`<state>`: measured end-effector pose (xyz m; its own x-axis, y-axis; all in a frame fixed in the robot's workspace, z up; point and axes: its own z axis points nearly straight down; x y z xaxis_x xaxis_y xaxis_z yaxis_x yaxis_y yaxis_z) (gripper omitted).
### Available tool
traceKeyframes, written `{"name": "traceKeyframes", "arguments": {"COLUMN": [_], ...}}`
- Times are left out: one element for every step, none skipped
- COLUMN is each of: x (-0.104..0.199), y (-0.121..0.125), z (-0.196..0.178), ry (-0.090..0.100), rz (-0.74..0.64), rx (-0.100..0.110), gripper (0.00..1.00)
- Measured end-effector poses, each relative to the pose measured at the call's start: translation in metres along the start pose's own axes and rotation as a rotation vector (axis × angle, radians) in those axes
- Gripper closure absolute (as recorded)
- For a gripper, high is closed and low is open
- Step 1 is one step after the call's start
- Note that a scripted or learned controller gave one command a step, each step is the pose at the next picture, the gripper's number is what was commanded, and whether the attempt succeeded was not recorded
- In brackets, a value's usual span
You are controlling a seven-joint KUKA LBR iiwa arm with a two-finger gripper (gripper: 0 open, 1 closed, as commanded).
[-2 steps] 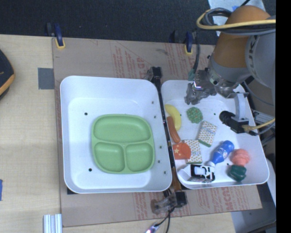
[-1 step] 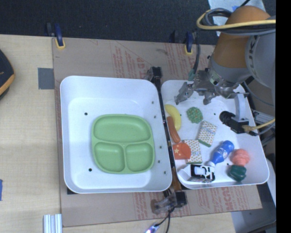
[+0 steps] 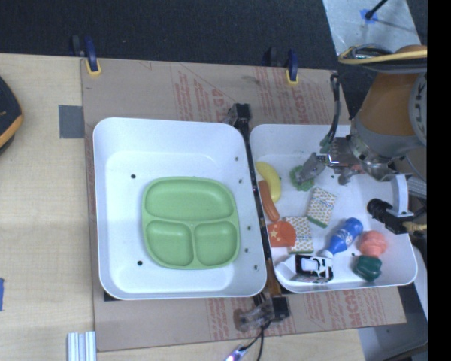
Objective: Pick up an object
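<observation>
A small green toy [image 3: 307,173] lies in the right bin [image 3: 406,273], near its 11 o'clock corner. The gripper [image 3: 338,162] sits just at the toy's 3 o'clock side. At 6 o'clock lie a banana [image 3: 269,179], a blue bottle [image 3: 343,235] and a pink ball [image 3: 373,243]. The left bin [image 3: 113,201] holds a green tray [image 3: 189,222].

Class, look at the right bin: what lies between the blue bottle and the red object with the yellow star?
In the camera view, a patterned card lies between the blue bottle and the red star object, on the right bin floor.
</observation>
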<state>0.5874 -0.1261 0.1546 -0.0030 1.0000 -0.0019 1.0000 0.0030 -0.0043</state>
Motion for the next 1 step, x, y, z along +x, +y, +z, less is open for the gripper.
{"name": "traceKeyframes", "arguments": {"x": [-0.0309], "y": [-0.0831], "z": [0.0603], "ry": [0.003], "rz": [-0.001], "rx": [-0.004], "gripper": [0.0]}}
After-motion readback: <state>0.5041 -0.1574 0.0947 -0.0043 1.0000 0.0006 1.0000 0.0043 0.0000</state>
